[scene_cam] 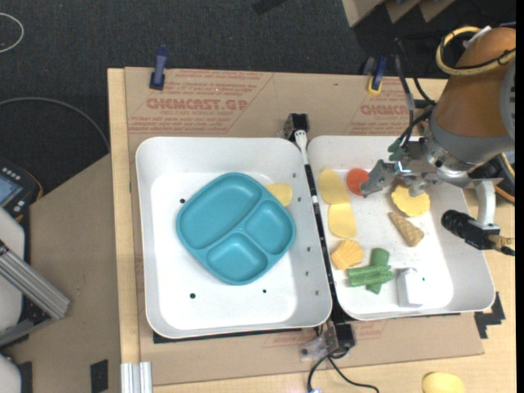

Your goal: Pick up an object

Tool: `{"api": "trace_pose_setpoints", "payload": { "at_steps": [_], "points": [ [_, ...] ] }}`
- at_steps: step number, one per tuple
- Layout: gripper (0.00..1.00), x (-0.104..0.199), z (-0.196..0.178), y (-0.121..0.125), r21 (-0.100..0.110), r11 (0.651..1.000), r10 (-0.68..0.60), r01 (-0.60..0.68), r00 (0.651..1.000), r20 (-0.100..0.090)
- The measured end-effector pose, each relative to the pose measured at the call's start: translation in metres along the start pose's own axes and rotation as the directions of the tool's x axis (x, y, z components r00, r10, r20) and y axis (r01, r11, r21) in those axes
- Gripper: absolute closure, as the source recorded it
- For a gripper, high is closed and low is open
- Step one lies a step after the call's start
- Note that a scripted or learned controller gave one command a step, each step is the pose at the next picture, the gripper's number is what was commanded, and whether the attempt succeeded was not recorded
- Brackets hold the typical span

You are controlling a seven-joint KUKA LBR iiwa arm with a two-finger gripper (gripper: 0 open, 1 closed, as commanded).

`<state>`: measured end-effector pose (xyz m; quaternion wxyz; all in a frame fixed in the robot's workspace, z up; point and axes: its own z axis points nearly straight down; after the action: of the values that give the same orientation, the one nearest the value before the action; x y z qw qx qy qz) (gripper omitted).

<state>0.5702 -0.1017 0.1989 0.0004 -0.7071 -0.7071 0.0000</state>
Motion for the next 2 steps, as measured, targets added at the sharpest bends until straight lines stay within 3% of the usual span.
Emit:
{"api": "trace_pose_setpoints", "payload": {
  "at_steps": [1,2],
  "points": [
    [0.00,-0.030,0.065,0.000,0.005,1.000,0.003,-0.003,1.000,0.000],
    [0.00,-0.089,0.061,-0.004,-0.003,1.000,0.004,-0.004,1.000,0.004]
  ]
}}
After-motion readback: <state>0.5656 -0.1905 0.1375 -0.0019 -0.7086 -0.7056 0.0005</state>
